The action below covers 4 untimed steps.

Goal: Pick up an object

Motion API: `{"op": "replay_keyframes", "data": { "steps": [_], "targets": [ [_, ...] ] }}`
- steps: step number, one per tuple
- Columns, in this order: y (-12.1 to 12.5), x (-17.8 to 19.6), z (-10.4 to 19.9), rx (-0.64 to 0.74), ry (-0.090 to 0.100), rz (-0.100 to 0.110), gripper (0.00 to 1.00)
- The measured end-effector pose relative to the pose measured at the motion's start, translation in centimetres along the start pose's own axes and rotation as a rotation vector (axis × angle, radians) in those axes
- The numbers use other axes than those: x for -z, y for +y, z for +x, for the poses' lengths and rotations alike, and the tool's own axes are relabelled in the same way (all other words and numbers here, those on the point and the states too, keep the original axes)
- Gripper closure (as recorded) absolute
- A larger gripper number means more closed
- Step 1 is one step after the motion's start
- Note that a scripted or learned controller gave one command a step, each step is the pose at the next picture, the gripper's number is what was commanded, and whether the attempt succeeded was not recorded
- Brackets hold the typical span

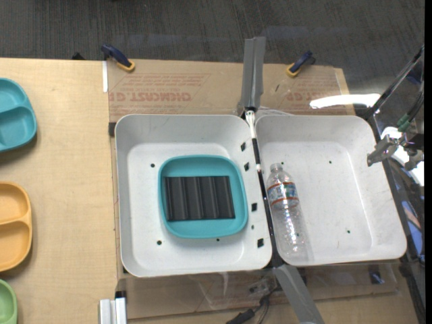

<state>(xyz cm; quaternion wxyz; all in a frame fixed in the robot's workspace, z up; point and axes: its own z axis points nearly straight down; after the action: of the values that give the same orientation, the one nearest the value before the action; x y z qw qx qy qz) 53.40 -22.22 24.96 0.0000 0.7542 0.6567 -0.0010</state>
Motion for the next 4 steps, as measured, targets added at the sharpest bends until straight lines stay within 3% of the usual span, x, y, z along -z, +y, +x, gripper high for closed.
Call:
{"op": "replay_keyframes", "data": {
  "steps": [1,2,3,4],
  "targets": [
    [-0.3,3.4,0.5,-0.208,-0.001,-0.001,0.0],
    [1.7,3.3,1.1,-0.344,-0.001,0.002,0.0],
    [2.6,-6.7,1.2,-0.292,0.001,0.004,0.0],
    [-5.9,-4.2,1.3,-0.379,0.001,0.003,0.0]
  ]
}}
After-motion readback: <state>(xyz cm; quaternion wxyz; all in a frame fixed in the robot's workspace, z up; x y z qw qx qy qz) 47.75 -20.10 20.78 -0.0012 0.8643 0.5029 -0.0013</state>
